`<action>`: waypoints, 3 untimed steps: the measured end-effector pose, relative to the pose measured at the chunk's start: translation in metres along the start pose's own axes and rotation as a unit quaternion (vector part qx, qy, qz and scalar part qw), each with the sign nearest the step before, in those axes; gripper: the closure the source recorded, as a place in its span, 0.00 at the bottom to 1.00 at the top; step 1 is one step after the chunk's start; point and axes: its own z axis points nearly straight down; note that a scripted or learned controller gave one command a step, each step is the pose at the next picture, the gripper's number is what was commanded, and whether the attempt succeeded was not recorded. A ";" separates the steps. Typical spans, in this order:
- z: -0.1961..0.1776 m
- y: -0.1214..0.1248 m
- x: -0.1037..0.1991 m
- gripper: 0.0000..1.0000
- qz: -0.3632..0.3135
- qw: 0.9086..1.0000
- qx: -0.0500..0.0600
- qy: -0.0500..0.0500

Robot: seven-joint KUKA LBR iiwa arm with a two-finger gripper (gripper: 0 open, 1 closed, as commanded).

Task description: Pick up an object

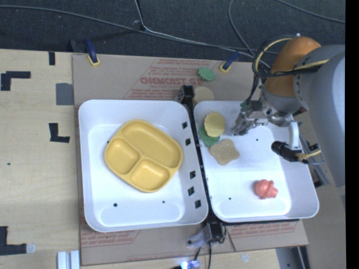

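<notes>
Camera view: the approach step is being carried out, judging by the pincer (242, 126) being hung just beside the yellow round piece (213, 124) in the right bin (303, 209); its finger state cannot be told. A descent is being called for next.

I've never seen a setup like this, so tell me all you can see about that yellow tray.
The yellow tray looks like smooth plastic, squarish with rounded corners, split into three hollows: one large and two smaller. It lies flat and turned at an angle in the left bin, resting on its floor. Nothing sits in it, and nothing else touches it.
</notes>
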 end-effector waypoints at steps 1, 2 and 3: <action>-0.064 0.003 0.001 1.00 0.001 1.000 -0.001 0.002; -0.118 0.004 0.001 1.00 0.001 1.000 -0.001 0.002; -0.126 0.007 0.062 1.00 -0.001 1.000 0.001 0.003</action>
